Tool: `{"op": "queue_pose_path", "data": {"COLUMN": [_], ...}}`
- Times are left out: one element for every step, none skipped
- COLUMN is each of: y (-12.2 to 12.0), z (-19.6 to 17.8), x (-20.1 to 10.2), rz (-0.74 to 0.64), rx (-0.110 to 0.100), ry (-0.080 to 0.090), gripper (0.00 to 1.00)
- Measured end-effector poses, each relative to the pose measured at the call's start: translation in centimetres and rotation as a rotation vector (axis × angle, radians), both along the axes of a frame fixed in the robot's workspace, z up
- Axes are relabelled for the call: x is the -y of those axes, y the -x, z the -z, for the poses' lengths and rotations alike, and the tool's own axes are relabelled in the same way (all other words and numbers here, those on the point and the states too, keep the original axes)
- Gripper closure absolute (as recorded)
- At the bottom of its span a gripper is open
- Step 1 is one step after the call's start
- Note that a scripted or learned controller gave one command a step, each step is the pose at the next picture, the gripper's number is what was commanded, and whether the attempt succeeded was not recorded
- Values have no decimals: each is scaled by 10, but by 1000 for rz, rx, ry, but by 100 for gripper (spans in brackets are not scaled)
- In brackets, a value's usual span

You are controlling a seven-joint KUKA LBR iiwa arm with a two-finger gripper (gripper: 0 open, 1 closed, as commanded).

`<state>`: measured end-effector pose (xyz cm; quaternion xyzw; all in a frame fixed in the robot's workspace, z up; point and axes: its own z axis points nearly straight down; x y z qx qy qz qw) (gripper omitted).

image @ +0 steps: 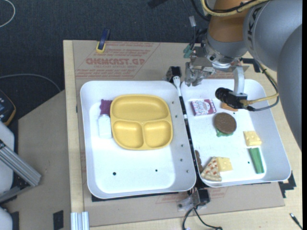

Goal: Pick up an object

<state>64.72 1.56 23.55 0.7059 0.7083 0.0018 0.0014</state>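
Note:
My gripper (194, 76) hangs over the far left corner of the right bin (284, 163), close to the divider between the two bins. Nothing shows in its grasp. Just in front of it and to the right lies a pink packet (203, 107). A brown burger patty (225, 123) with a green edge sits further right. A yellow cheese block (252, 138), a green stick (257, 160) and a pizza slice (213, 169) lie toward the near side of that bin.
The left bin (87, 143) bears a yellow divided plate (141, 121), with a purple item (105, 106) and a white bottle-like item (104, 126) at its left. A blue and yellow clip (102, 41) lies on the board behind the bins.

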Motion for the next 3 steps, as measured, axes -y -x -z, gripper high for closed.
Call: {"op": "queue_pose_path", "data": {"y": [-3, -1, -1], "z": [3, 20, 19], "x": [12, 1, 11], "rz": [4, 2, 4], "rx": [-2, -8, -7], "ry": [2, 1, 1], "gripper": [100, 100, 100]}}
